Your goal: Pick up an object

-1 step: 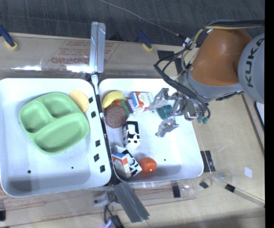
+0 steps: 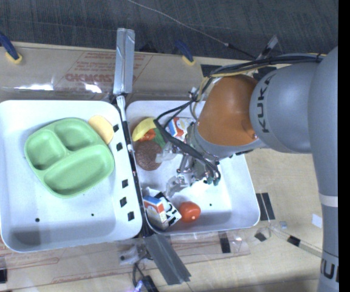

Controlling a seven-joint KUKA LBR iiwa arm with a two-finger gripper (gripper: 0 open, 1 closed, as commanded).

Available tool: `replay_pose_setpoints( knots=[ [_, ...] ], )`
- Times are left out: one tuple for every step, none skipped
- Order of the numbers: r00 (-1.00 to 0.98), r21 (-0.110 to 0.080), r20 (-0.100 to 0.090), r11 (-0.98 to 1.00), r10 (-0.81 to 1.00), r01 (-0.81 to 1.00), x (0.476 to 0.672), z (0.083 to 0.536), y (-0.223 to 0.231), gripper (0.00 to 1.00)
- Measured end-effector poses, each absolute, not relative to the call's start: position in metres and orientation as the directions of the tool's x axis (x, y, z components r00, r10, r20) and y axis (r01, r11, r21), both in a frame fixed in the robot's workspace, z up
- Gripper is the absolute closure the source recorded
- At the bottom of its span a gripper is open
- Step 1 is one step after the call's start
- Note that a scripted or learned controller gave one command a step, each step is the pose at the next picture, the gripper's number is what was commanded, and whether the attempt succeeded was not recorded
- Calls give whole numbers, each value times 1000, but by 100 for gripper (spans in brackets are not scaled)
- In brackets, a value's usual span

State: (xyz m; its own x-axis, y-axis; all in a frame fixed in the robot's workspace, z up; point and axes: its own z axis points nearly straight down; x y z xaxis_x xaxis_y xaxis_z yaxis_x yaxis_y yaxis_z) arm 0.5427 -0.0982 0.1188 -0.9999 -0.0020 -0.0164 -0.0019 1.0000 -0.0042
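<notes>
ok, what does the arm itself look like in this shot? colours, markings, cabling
The arm has smooth, rounded grey links with a glossy orange band above the wrist. "KUKA" is printed in dark letters on the grey shell beside the band. Black cables loop from the upper wrist area and run down past the orange section toward the gripper, a small cluster of metal and dark parts. Its jaws are too cluttered to make out.

We count two white bins: the left bin [image 2: 5,181] and the right bin [image 2: 239,187]. The left bin holds one green divided plate [image 2: 68,157] and one yellow piece [image 2: 101,127]. In the right bin we count one banana [image 2: 143,129], one brown round item [image 2: 147,156], one small carton [image 2: 160,210], one red-orange tomato [image 2: 189,211] and one printed packet [image 2: 180,127].
</notes>
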Motion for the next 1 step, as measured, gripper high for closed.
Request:
replay_pose_setpoints(
  knots=[
    [-951, -2, 1, 951, -308, -308, 628, 93, -117, 0]
  ],
)
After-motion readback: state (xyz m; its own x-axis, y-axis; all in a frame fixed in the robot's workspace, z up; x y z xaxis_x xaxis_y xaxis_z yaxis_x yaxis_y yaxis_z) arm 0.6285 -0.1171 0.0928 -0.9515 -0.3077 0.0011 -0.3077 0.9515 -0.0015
